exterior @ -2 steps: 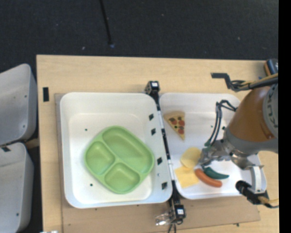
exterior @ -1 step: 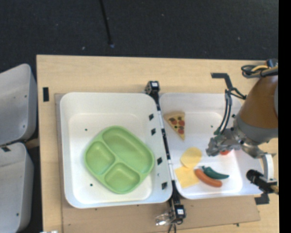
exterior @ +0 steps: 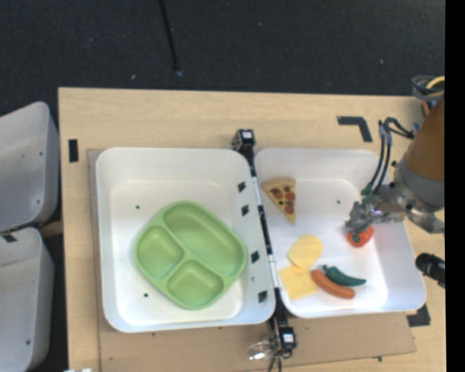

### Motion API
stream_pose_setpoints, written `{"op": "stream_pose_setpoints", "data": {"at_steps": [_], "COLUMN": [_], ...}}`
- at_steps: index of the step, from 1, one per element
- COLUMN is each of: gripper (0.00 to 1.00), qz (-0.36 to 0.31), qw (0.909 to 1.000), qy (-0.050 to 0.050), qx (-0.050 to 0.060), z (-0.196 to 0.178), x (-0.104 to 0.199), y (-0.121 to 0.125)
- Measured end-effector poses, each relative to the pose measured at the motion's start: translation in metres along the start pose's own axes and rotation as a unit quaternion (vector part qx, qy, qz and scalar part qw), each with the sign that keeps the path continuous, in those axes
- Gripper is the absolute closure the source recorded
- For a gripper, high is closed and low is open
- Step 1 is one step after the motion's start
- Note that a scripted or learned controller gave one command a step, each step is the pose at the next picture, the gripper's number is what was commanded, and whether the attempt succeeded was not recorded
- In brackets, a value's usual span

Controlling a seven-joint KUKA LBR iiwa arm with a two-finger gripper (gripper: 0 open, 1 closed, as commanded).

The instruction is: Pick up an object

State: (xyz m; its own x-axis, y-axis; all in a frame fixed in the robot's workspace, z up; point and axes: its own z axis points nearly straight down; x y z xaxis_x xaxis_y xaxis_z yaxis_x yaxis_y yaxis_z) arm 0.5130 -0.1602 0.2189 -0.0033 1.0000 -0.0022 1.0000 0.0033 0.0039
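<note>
Nearest me, an orange toy sausage (exterior: 332, 284) lay in the right-hand white bin (exterior: 387, 281). Further back, the grey two-finger gripper (exterior: 362, 222) sat directly over a small red toy tomato (exterior: 360, 237), touching it. I could not tell its state.

Robot lab: bench (exterior: 217, 115), white bins (exterior: 108, 208).

One camera above, slanting down on both bins (exterior: 256, 316)

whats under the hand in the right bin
A small red and orange toy lies directly beneath the hand, on the floor of the right bin. The hand covers its upper part, so its full shape and any contact stay hidden.
</note>
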Motion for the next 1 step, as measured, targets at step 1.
{"op": "stream_pose_setpoints", "data": {"at_steps": [1], "gripper": [1.00], "qz": [0.000], "qw": [1.0000], "qy": [0.000], "qx": [-0.001], "z": [-0.0593], "x": [-0.0051], "y": [-0.0041]}}
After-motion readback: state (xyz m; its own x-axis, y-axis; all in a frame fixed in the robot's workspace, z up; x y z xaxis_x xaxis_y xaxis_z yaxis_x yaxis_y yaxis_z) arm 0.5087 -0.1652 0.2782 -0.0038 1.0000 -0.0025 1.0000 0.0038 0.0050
